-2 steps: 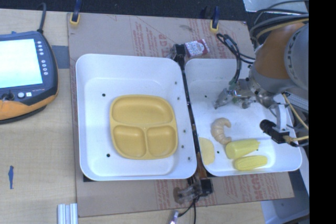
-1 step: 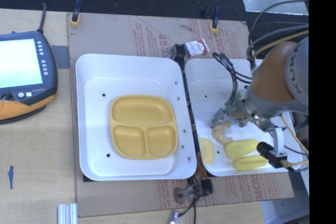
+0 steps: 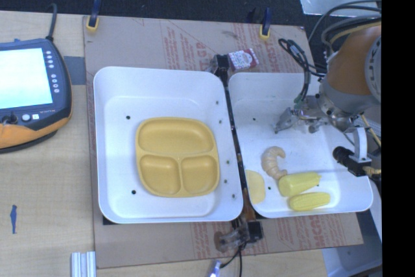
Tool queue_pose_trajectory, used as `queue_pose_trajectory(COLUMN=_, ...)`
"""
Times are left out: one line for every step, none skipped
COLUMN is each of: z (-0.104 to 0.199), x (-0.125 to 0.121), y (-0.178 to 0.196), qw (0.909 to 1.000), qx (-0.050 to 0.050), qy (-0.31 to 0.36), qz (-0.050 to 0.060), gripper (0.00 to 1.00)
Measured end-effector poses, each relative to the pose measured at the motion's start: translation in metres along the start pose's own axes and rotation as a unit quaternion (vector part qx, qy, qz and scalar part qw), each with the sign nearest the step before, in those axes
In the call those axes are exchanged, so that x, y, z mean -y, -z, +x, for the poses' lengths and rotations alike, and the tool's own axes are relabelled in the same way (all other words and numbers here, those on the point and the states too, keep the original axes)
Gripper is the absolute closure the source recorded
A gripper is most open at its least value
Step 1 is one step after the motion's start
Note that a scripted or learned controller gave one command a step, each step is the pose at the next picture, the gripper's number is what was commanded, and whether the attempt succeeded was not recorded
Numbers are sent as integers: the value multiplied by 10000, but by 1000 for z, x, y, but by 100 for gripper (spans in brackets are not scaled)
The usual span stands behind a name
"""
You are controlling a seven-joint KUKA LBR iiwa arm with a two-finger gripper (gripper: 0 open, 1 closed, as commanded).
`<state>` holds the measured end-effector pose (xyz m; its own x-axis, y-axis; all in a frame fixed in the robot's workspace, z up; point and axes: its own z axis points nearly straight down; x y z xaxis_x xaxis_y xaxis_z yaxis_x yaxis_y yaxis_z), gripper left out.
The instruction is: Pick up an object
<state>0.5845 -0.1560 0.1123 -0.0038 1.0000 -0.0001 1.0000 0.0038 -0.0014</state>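
My gripper [image 3: 299, 122] hangs over the upper middle of the right bin [image 3: 259, 91], at the end of the grey arm with the orange band [image 3: 350, 71]. Its two grey fingers [image 3: 284, 121] stand apart with nothing between them, so it is open. Below it in the same bin lie a curved beige shrimp-like piece [image 3: 273, 161], a yellow corn cob [image 3: 299, 183], a second yellow cob [image 3: 309, 202] along the front wall, and a pale yellow flat piece [image 3: 255, 187] in the front left corner. The gripper touches none of them.
The left bin [image 3: 110, 94] holds a yellow divided plate [image 3: 177, 157]. A tablet-like pendant [image 3: 29, 91] lies at the far left of the bench. A small wrapped packet [image 3: 241, 60] sits behind the bins. Black cables [image 3: 298, 55] trail near the arm.
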Motion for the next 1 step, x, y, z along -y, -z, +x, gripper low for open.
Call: queue_pose_trajectory(z=52, x=52, y=-21, qw=10000, qx=-1, qy=22, qz=17, gripper=0)
